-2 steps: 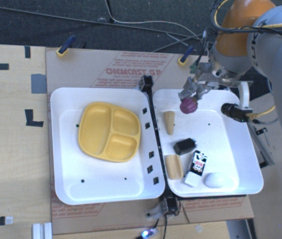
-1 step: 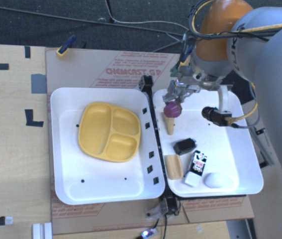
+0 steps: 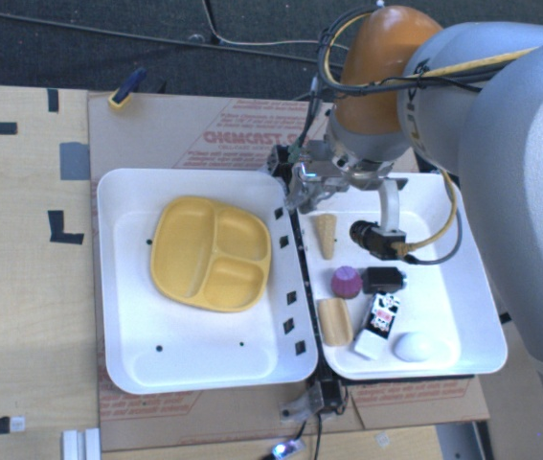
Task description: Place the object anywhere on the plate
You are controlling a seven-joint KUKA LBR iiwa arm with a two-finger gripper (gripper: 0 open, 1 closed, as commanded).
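Beside divider, tan cone [image 3: 325, 234] (tip down)

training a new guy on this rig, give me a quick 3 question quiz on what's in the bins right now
1. True or false: the yellow plate lies in the left bin.
2. Which lies nearest the front edge of the right bin? A) purple cup B) white egg-shaped object C) cone
3. Fill in: the plate has ___ compartments.

Key: 1 true; 2 B; 3 three. The gripper sits over the divide between the bins, near the back.
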